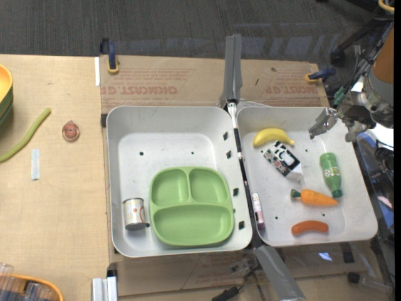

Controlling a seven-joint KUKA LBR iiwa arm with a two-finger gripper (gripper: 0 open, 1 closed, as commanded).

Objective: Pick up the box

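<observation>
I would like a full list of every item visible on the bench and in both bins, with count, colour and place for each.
divided plate: 1, green, left bin
can: 1, silver, left bin, beside the plate's left edge
banana: 1, yellow, right bin, top
box: 1, black and white, right bin, just below the banana
bottle: 1, green, right bin, right side
carrot: 1, orange, right bin, below the bottle
sausage-shaped item: 1, orange-red, right bin, bottom
long bean-like item: 1, green, bench at left
small round item: 1, pink, bench at left
gripper: 1, grey, over the right bin's top right corner
</observation>
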